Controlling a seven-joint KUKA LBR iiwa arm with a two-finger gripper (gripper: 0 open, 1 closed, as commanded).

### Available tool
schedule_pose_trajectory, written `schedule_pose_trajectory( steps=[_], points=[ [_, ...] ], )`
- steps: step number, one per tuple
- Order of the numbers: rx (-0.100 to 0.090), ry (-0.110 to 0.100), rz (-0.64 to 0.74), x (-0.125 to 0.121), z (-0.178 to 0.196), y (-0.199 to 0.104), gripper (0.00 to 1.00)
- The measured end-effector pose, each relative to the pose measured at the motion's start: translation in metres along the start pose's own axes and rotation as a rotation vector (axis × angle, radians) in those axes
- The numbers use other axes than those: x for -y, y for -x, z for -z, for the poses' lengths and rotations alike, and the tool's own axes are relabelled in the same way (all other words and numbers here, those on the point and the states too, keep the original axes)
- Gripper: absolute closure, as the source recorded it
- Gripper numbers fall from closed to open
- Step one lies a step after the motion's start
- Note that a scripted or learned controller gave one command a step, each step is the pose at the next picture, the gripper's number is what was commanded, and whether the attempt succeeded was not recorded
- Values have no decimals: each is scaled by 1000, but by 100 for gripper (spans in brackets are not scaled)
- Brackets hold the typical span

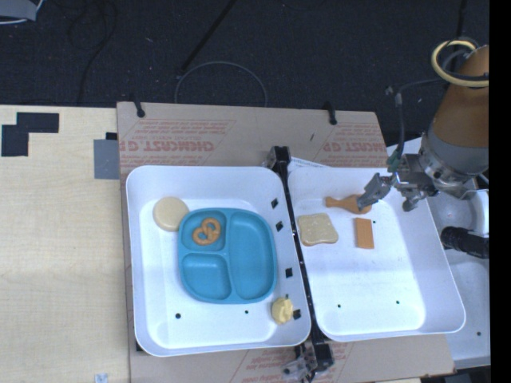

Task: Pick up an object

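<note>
The right bin [383, 309] holds a slice of toast [317, 229], an orange rectangular piece [364, 233] and a brown-orange spoon-like item [346, 204]. My gripper [393, 192] hangs over this bin's far right part, just right of the brown-orange item. Its fingers are spread, so it is open, and nothing sits between them. The left fingertip [374, 190] is close to the brown-orange item's right end; I cannot tell whether it touches.
The left bin [152, 294] carries a blue divided plate [231, 262] with a pretzel [207, 231] in one compartment. A round cream biscuit [170, 212] lies beside the plate, and a small yellow lump [282, 309] sits near the divider.
</note>
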State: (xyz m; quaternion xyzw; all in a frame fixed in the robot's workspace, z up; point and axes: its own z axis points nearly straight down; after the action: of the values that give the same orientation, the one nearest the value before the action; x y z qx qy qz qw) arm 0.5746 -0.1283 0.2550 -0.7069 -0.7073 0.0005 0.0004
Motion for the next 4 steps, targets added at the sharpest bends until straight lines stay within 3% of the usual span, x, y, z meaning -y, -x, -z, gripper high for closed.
schedule_pose_trajectory(
  steps=[3, 4],
  points=[
    [-1, -6, -1, 3, -163, 11, 0],
    [-2, -4, -6, 3, -151, 12, 100]
  ],
)
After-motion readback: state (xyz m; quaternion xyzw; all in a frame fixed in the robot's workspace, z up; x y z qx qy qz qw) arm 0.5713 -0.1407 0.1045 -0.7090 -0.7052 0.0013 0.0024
